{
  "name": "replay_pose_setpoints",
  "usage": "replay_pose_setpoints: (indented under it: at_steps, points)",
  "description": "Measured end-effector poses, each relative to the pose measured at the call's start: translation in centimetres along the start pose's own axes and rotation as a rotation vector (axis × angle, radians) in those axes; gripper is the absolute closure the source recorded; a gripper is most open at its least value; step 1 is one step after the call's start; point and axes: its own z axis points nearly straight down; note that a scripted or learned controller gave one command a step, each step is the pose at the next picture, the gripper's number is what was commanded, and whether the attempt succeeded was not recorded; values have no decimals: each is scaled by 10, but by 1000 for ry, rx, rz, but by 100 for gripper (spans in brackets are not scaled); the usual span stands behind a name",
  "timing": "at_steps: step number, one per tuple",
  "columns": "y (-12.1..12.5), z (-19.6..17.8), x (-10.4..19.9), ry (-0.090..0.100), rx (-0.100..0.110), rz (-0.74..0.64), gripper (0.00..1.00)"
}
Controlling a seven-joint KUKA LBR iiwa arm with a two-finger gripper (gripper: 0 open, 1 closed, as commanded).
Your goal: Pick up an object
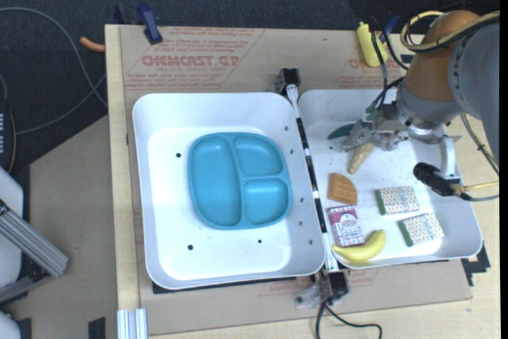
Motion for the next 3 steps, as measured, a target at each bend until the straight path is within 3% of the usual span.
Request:
replay_pose_setpoints:
  at_steps: [1,2,3]
  points:
    - [28,-1,48,-1,-3,-1,0]
    - [46,-2,52,-2,-3,-1,0]
    - [46,-12,52,-4,-6,-1,100]
